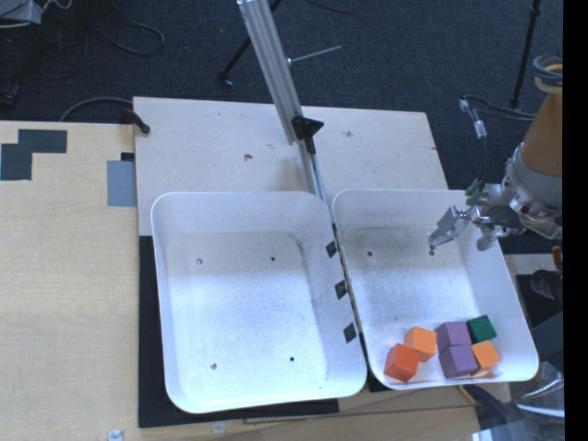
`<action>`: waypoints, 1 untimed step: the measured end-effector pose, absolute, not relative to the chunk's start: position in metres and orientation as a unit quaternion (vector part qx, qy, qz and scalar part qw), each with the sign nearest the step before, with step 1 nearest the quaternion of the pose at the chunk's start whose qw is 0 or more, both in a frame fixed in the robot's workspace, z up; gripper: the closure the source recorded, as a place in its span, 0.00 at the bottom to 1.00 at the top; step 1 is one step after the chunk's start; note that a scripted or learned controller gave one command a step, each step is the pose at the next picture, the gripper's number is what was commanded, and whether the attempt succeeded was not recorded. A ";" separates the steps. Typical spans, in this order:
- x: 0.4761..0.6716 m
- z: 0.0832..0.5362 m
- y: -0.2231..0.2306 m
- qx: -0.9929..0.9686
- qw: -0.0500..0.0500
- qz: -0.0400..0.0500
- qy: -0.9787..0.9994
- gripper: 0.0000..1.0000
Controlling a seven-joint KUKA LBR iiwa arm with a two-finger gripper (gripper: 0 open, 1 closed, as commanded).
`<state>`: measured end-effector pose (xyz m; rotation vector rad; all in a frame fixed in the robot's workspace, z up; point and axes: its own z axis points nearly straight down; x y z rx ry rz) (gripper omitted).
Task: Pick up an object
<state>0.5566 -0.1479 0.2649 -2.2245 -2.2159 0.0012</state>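
Clustering in the near corner of the right bin [514,292], orange, purple and green blocks [446,349] lie touching. Farther back, the claw [457,227] hangs above bare bin floor, seemingly parted and holding nothing, though its fingers are small here.

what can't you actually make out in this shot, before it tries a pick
- Gripper, camera view: too small and blurred to tell whether it is open or shut.
- Arm: cut off by the right edge of the view.
- Purple blocks in the right bin: packed together, so their number is unclear; they also hide part of the orange block beside them.
- Green block: lower part hidden by its neighbours.
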 end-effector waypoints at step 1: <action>0.533 0.280 -0.113 -0.706 0.002 0.000 -0.708 0.00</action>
